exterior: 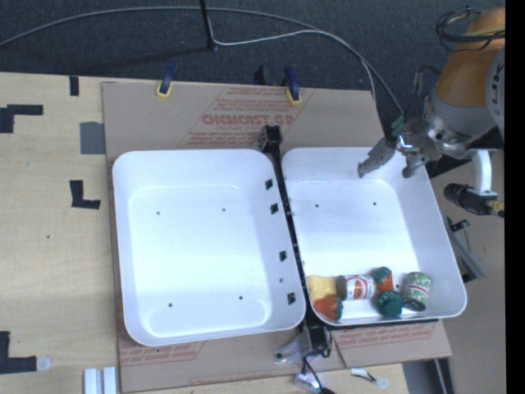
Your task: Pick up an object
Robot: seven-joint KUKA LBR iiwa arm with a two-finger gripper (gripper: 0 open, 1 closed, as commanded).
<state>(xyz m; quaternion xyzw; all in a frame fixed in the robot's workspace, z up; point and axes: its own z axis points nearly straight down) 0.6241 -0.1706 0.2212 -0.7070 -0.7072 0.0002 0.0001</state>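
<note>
The claw (392, 161) hangs over the upper right corner of the right bin (361, 220), its two fingers spread apart and holding nothing. The things to pick lie bunched along that bin's lower edge, toward the lower right of the frame: a yellow piece (321, 286), an orange piece (328, 306), a small can (358, 287), a teal lump (388, 304) and a green-and-white ball (417, 286). They touch one another, so a clean grip probably means choosing an outer one, such as the ball, and dropping straight down with the fingers astride it, clear of the bin wall. The left bin (197, 245) plays no part.
</note>
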